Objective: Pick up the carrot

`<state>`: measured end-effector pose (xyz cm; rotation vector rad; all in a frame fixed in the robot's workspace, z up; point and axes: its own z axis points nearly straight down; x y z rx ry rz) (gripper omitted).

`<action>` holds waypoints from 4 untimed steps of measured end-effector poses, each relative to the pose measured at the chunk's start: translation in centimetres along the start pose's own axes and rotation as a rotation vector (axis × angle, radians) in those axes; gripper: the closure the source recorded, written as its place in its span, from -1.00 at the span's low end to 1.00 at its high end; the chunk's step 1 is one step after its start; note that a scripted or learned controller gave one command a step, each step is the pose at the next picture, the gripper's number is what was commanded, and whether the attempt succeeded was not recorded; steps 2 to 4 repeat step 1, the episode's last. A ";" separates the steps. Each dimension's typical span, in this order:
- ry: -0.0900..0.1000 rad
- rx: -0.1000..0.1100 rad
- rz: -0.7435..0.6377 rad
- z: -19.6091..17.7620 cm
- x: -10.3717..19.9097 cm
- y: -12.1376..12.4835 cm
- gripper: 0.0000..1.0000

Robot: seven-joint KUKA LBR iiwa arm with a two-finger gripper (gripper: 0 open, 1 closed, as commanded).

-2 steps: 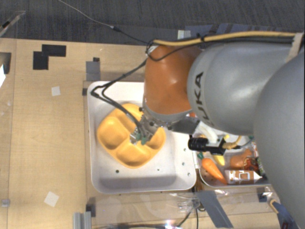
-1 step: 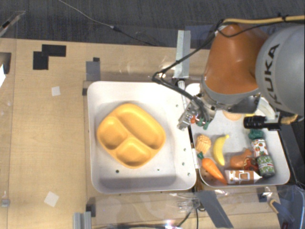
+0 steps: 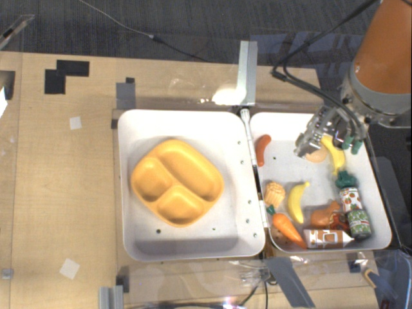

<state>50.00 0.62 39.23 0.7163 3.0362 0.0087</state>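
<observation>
The orange carrot (image 3: 287, 229) lies at the front left of the right bin (image 3: 283, 152), its leafy end near a small corn cob (image 3: 275, 194). My gripper (image 3: 311, 143) hovers over the far right part of that bin, well behind the carrot, beside a pale round item (image 3: 316, 154) and a yellow banana (image 3: 335, 154). Nothing orange shows between its fingers.
A second banana (image 3: 296, 200), a red sausage (image 3: 262, 148), small bottles (image 3: 353, 212) and a carton (image 3: 327, 238) crowd the right bin. The left bin (image 3: 132, 230) holds a yellow divided plate (image 3: 176, 181). A metal post (image 3: 247, 74) stands behind the bins.
</observation>
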 end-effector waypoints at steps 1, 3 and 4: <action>0.019 0.006 -0.284 14.7 1.7 0.8 1.00; 0.019 0.006 -0.284 14.7 1.7 0.8 1.00; 0.019 0.006 -0.284 14.7 1.7 0.8 1.00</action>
